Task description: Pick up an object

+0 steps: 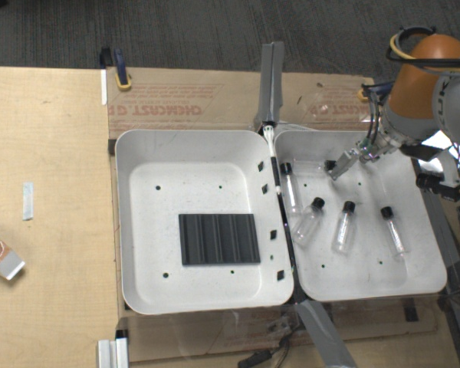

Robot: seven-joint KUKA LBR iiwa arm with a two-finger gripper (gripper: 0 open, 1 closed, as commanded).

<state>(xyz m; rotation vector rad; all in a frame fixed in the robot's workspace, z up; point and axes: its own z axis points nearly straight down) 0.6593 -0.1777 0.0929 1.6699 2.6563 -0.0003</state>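
Several clear vials with black caps lie in the right bin. One vial rests along the bin's left wall, another vial and a third vial lie mid-bin, and one more vial lies to the right. My gripper hangs low over the bin's far part, slanting down to the left from the grey wrist. A small black piece sits at its tip; I cannot tell whether it is a vial cap or part of the gripper.
The left bin holds a dark ribbed block. A grey post rises between the bins at the back. Cardboard lies under the bins. On the wooden bench at left are a small packet and a white strip.
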